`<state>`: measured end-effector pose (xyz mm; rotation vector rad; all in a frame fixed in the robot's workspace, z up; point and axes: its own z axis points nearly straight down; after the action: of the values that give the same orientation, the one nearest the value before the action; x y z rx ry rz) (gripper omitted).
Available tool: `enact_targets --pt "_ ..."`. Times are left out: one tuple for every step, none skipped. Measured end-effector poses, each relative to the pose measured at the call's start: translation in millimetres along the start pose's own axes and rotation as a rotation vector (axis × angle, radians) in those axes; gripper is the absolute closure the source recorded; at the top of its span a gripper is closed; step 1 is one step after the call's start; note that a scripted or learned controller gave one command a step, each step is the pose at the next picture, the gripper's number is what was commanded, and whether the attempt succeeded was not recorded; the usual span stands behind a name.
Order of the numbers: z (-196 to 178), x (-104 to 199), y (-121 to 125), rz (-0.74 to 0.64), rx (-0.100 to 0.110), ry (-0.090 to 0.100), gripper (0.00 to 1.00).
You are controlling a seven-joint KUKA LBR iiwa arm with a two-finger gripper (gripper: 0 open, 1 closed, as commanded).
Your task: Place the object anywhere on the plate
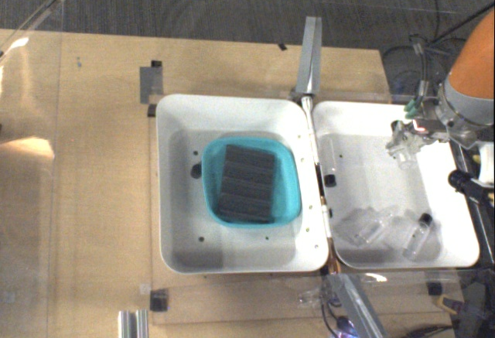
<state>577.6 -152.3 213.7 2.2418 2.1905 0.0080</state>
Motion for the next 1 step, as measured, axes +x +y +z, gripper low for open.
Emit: enact_targets --pt "34.2 60.4 -37.4 -0.045 0.005 0.002 1.0"
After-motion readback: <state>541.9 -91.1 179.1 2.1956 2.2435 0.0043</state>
